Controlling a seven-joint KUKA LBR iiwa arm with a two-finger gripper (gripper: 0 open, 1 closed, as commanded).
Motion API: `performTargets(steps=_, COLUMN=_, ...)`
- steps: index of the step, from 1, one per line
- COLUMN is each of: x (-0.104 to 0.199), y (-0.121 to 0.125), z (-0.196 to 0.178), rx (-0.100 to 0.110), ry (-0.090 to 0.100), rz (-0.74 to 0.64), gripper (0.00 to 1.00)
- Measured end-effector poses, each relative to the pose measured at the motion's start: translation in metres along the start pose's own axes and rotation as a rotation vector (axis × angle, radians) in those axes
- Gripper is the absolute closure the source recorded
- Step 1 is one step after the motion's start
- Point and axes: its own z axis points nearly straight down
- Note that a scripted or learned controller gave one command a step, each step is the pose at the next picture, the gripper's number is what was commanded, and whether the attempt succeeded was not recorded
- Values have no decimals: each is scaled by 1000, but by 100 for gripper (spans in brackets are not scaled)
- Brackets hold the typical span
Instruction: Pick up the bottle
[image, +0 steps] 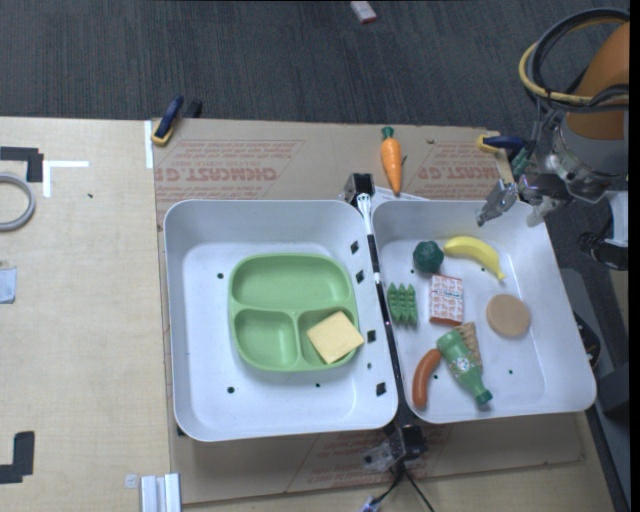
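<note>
Bottle (465, 366) lying flat in right bin (560, 290), touching sausage (424, 378) — gripper (497, 207) above bin's far right corner, fingers spread, holding nothing.

A robotics lab is showing here: two white bins (190, 330) of toy food are sitting on a cardboard-covered desk (80, 330) (tape markers lying left of the bins).

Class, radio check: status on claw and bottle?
Claw above right bin's far rim, holding nothing. Bottle lying in right bin, untouched. Sausage and cracker box close beside it.
</note>
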Motion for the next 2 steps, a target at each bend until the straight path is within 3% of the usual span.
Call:
performTargets(steps=1, x=0, y=1, z=-10, rx=-1, ry=-2, rz=-3, gripper=100)
performTargets(steps=2, x=-36, y=-45, z=-70, rx=-1, ry=-1, rz=87, gripper=100)
